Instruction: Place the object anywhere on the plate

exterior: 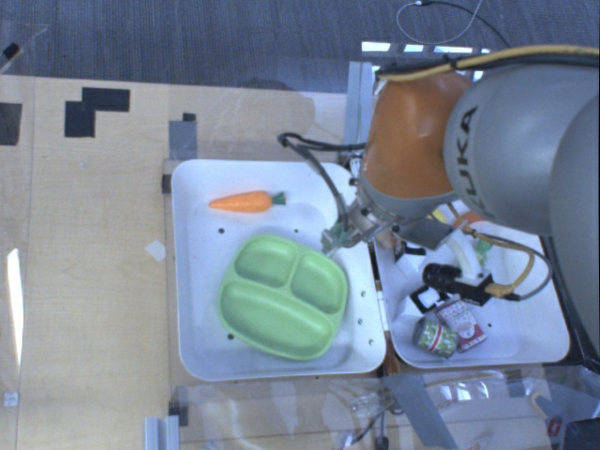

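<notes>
A green plate (281, 296) with three compartments lies in the left white bin (192, 279), toward its front. An orange toy carrot (246, 202) with a green tip lies flat in the same bin, behind the plate and apart from it. My gripper (341, 234) hangs low over the bin's right side, just above the plate's far right rim. The big grey arm and its orange band hide most of the wrist. I see nothing clearly held at the gripper's tip.
The right bin (548, 345) holds a crumpled red, white and green packet (450, 328) near its front and a white and green item (469, 247) partly under the arm. The wall between the two bins runs just right of the gripper.
</notes>
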`<state>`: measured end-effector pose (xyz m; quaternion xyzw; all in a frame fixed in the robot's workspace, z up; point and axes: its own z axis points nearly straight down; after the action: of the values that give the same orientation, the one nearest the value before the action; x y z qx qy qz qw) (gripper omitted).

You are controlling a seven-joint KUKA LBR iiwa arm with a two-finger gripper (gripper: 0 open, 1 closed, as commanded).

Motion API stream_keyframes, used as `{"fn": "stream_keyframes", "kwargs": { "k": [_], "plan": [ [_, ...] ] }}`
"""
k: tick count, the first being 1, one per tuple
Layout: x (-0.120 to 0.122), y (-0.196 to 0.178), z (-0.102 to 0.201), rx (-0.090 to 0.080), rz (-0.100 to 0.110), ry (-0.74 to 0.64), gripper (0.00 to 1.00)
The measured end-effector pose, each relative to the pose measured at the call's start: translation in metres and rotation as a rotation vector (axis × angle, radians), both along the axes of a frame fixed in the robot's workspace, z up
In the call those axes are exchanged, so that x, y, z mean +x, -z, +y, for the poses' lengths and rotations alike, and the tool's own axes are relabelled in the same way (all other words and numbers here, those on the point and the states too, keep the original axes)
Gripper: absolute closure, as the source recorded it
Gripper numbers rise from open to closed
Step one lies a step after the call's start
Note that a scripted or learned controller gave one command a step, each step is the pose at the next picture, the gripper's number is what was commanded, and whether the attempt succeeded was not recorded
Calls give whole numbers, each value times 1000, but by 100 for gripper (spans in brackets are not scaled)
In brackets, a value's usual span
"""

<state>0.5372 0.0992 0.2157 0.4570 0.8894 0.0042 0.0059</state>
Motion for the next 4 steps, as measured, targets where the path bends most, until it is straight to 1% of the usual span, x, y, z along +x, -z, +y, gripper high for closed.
{"fn": "stream_keyframes", "kwargs": {
  "k": [1,2,3,4],
  "plan": [
    [0,0,0,0,0,0,0],
    [2,-8,0,0,-4,-1,100],
    [2,-8,0,0,-4,-2,0],
    [5,-17,-1,0,-8,-3,100]
  ]
}}
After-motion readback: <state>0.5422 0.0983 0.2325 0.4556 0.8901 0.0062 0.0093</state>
